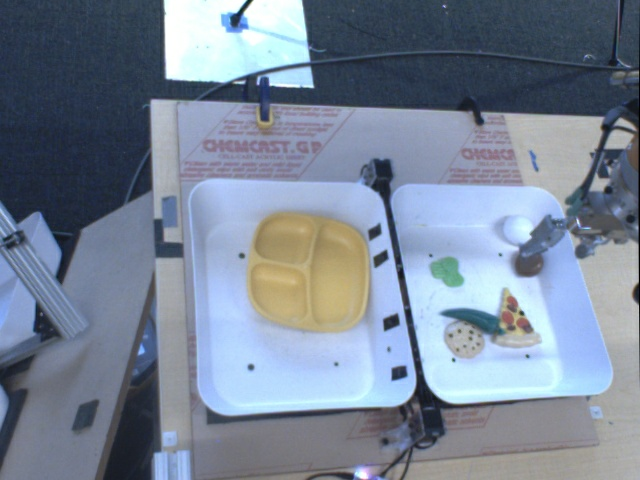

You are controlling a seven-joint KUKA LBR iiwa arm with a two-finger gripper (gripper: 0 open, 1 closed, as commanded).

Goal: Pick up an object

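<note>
cookie front of right bin | arm low from right, over brown piece | jaws: cannot tell

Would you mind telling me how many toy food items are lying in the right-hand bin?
6, possibly more behind the gripper: a white ball and brown piece near the gripper, a green piece mid-bin, and a dark green pepper, cookie and pizza slice toward the front.
</note>
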